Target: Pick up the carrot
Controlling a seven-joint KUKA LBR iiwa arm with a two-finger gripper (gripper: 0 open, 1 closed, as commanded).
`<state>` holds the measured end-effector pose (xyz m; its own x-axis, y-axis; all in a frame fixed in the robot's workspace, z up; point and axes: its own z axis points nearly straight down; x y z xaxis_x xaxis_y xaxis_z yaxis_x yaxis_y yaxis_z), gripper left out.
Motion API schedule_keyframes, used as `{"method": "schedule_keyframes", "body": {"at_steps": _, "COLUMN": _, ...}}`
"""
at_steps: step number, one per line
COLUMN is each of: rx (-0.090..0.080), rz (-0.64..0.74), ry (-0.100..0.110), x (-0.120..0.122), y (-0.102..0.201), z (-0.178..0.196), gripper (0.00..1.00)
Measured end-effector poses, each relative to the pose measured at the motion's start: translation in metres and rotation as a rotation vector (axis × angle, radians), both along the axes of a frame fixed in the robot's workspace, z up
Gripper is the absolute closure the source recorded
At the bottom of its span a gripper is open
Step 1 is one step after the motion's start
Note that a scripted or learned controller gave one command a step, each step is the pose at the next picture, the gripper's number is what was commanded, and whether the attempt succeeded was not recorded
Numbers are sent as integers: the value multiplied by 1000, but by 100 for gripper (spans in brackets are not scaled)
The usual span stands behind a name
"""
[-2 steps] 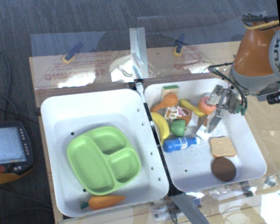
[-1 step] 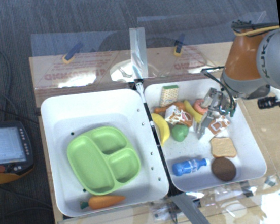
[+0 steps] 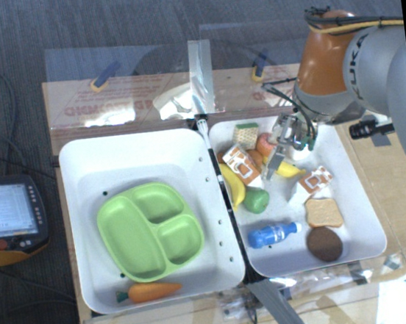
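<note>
The carrot [image 3: 153, 291], orange with a green stem end, lies along the front wall of the left bin [image 3: 78, 174], just below the green plate. My gripper [image 3: 276, 157] hangs over the back part of the right bin [image 3: 356, 197], far to the right of the carrot. Its metal fingers [image 3: 272, 165] point down-left into the clutter near a small red-orange item [image 3: 264, 143] and a yellow piece [image 3: 289, 171]. Nothing shows between them.
A green divided plate [image 3: 150, 231] fills the middle of the left bin. The right bin holds a banana [image 3: 234, 187], a green fruit [image 3: 256, 201], orange-white boxes [image 3: 238, 162], a blue bottle [image 3: 272, 234], a bread slice [image 3: 322, 213] and a brown round item [image 3: 324, 244].
</note>
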<state>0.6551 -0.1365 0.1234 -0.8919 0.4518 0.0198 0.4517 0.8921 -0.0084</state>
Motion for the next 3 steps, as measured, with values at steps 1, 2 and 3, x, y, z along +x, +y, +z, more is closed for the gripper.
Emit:
{"method": "schedule_keyframes", "body": {"at_steps": 1, "rx": -9, "rz": -118, "ry": -48, "x": -73, "y": -4, "z": -27, "gripper": 0}}
{"method": "schedule_keyframes", "body": {"at_steps": 2, "rx": -3, "rz": -458, "ry": -49, "x": -59, "y": 4, "z": -27, "gripper": 0}}
{"method": "schedule_keyframes", "body": {"at_steps": 3, "rx": -5, "rz": -707, "ry": -48, "x": -51, "y": -5, "z": -27, "gripper": 0}}
